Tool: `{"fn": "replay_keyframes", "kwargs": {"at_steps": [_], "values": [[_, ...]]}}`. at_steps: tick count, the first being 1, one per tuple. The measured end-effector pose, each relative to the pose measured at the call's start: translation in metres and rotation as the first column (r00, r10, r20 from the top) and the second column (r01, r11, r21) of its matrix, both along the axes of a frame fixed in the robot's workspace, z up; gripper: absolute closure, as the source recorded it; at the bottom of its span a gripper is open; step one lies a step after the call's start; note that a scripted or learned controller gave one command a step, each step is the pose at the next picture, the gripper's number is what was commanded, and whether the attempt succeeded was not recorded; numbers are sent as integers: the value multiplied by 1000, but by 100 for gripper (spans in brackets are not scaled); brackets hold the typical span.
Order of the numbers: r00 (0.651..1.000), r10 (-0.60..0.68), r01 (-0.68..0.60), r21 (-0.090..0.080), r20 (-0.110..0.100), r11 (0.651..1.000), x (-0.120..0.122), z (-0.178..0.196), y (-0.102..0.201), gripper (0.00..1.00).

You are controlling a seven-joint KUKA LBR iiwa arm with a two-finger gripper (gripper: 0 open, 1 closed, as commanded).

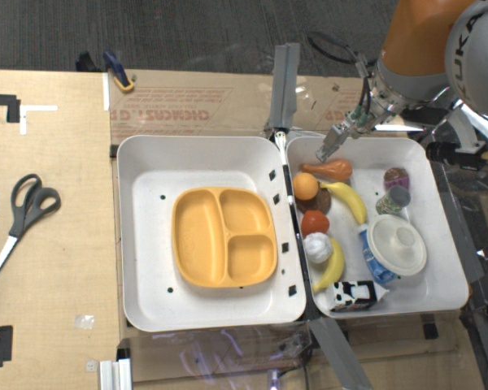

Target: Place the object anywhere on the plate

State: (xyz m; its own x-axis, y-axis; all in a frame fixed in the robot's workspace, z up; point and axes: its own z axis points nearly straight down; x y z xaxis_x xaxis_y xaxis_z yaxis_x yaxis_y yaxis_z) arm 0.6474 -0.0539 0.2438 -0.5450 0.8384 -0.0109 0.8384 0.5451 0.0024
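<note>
A yellow plate (224, 236) with three compartments lies in the left bin (138, 218), with nothing on it. The right bin (439, 283) holds several toy foods: a brown drumstick (329, 169), an orange ball (306, 186), two bananas (350, 200), a red tomato (315, 222) and a white ball (315, 245). My gripper (328, 148) hangs at the far left corner of the right bin, its tip just above the drumstick. Nothing is visibly held.
A white lidded bowl (396, 246), a grey cup (393, 201), a purple item (396, 176) and a black-and-white carton (354, 295) crowd the right bin. Scissors (23, 210) lie on the bench at the left. A grey post (283, 88) stands behind the bins' divide.
</note>
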Motion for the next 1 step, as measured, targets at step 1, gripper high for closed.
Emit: {"fn": "replay_keyframes", "kwargs": {"at_steps": [1], "values": [[1000, 2, -2, -2, 3, 1000, 1, 9, 0, 100]]}}
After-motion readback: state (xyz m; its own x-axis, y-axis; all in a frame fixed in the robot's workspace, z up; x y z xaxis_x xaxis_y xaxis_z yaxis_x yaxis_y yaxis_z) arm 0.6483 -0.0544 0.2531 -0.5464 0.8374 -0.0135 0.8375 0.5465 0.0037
